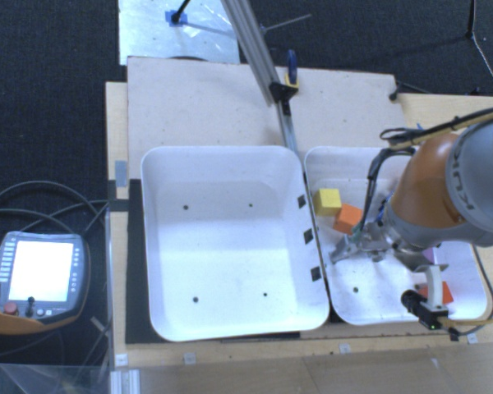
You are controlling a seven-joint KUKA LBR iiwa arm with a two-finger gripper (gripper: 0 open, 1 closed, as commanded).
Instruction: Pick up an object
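orange block grasp: collision risk near bin wall

orange block sits in the right bin, upper-left area, just beside the yellow block and near the divider between bins. gripper is low in the same bin, just below/beside the orange block. can't tell the finger state or whether anything is held; metal tip is small and the wrist covers most of it. no obj visibly between fingers.

risks, imo:
- orange and yellow blocks are nearly touching. a closing finger could land on both, or shove one into the other and squirt it out.
- blocks are close to the bin's left wall w/ black tabs. approach from the right could push the block against the wall and tilt it instead of gripping.
- another orange-red piece plus a pinkish item lie under/beside the wrist at lower right, partly hidden; arm body could drag them.
- cable loop on the arm hangs over the bin, possible snag on the rim.

room:
- left bin has open floor, good drop zone.
- right bin's bottom-left floor is free; upper-left is crowded.
- slanted metal pole reaches down toward the top of the divider, so lift straight up before traversing left.
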